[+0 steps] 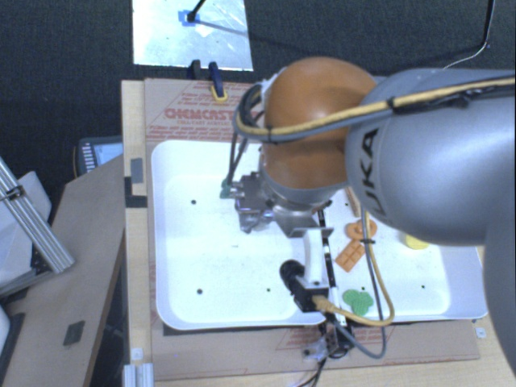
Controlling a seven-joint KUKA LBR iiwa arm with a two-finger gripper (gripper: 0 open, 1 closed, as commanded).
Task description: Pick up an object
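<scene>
Scanning from the left edge, you meet an aluminium rail (32,224) lying at a slant beside a tan board (89,240). Above and to the right of it, at the top of the frame, a shiny sheet (189,22) lies on the dark floor. Just below that sheet, a blue and yellow clamp (216,83) sits on the upper edge of a cardboard sheet (185,115) with red print, and this sheet lies under both bins.

Next you come to the left bin (185,240). Its white floor shows a few small dark dots. The gripper (250,208) hangs over the right part of this bin, near the middle of the frame, under the big orange band (314,127) of the arm (435,160). The wrist covers most of it, so you cannot tell whether the gripper is released or clenched, and you see nothing held in it. A black plug (294,282) with a yellow cable (379,293) hangs below it, over the rim between the two bins.

The things to pick are all in the right bin (435,297), right of the gripper and apart from it. An orange block (349,258) lies close to the dividing rim, with a second orange piece (360,230) just above it and partly behind the cable. A green piece (357,301) lies near the bin's lower rim, below the orange block. A yellow piece (415,242) shows farther right, half hidden under the arm's grey body.
</scene>
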